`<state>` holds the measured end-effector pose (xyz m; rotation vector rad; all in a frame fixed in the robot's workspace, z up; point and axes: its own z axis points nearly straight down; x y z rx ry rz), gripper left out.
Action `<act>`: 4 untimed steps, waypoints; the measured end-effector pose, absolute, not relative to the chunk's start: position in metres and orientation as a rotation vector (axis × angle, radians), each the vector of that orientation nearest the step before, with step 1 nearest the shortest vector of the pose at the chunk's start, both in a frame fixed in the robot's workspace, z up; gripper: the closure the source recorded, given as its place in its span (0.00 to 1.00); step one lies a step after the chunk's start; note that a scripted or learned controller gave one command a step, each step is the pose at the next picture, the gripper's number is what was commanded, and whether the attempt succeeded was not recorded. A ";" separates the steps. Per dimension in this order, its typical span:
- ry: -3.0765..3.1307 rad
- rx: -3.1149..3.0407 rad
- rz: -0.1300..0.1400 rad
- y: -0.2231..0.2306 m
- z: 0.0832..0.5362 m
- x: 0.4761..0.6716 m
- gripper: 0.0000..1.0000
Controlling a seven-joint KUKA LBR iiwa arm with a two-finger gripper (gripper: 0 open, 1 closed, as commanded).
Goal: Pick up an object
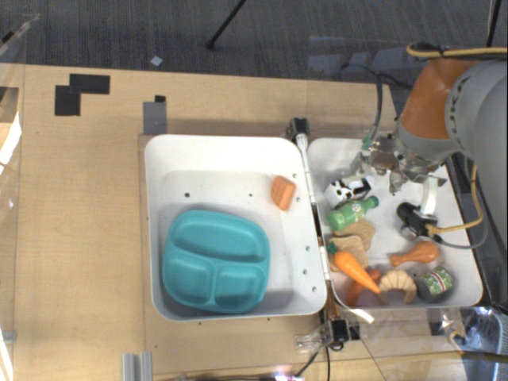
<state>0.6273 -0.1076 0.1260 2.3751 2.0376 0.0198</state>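
My gripper (pixel 399 178) hangs over the back of the right bin (pixel 468 248), just right of a black-and-white cow toy (pixel 348 189). Below the cow lies a green bottle (pixel 352 212). Toward the bin's front lie a tan bread slice (pixel 355 236), an orange carrot (pixel 357 271), a brown croissant-like roll (pixel 399 284), an orange drumstick (pixel 417 254) and a green-labelled can (pixel 435 282). Nothing shows in the gripper's grasp.
The left bin (pixel 171 161) holds a teal divided tray (pixel 214 260) at its front and a small orange piece (pixel 282 192) by its right wall. The grey arm with its orange band (pixel 432 94) reaches in from the upper right.
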 end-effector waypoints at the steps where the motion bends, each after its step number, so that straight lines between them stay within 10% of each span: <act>1: 1.800 2.535 0.076 -0.099 0.110 0.613 0.00; 2: 1.693 2.582 0.096 -0.091 0.111 0.579 0.00; 3: 1.446 2.759 0.088 -0.086 0.108 0.611 0.00; 4: 1.129 2.931 0.006 -0.082 0.086 0.606 0.00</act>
